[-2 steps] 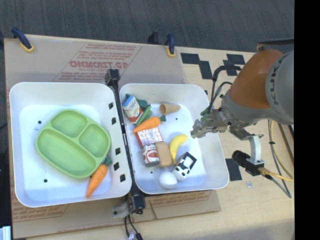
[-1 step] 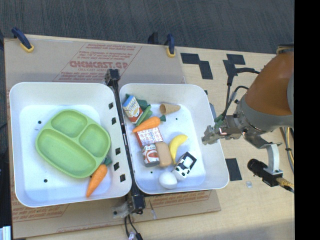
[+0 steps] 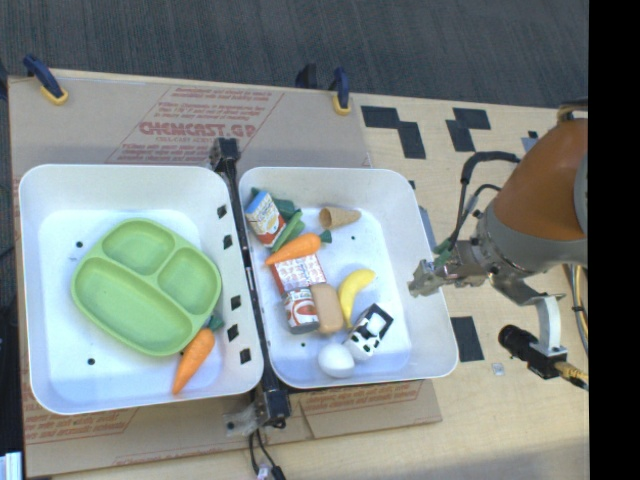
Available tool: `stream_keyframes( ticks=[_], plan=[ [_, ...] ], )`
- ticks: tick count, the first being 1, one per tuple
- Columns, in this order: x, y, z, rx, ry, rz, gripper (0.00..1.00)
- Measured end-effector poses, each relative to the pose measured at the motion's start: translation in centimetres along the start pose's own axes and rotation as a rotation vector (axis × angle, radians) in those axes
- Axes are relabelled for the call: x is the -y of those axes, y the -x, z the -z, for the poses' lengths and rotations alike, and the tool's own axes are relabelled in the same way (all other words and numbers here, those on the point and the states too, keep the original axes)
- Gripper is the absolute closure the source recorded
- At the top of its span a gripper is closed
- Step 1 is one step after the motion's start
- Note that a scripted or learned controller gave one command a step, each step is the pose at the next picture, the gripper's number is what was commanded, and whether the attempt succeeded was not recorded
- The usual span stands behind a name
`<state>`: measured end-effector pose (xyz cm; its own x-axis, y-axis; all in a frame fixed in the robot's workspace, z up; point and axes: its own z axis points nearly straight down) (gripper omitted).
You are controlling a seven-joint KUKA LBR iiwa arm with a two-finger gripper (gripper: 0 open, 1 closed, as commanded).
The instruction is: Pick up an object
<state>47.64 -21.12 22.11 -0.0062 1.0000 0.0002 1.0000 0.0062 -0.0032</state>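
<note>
Toy food [image 3: 318,273] in right bin [image 3: 400,193]; green plate [image 3: 146,284] in left.

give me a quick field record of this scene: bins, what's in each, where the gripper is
left bin: green divided plate, one carrot beside the plate's lower right edge
right bin: second carrot, banana, white egg, ice cream cone, small carton, black and white item
gripper: at the right bin's right rim, holding nothing visible
arm: reaches in from the right, orange band above the wrist
</note>
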Motion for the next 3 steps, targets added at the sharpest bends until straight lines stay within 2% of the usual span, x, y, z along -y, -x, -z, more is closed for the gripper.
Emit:
stream_keyframes(
  ticks=[1,3],
  plan=[
    [-0.1,0.0,3.1,0.001,0.005,-0.001,1.0],
    [0.0,-0.1,-0.3,-0.001,-0.002,0.001,1.0]
  ],
)
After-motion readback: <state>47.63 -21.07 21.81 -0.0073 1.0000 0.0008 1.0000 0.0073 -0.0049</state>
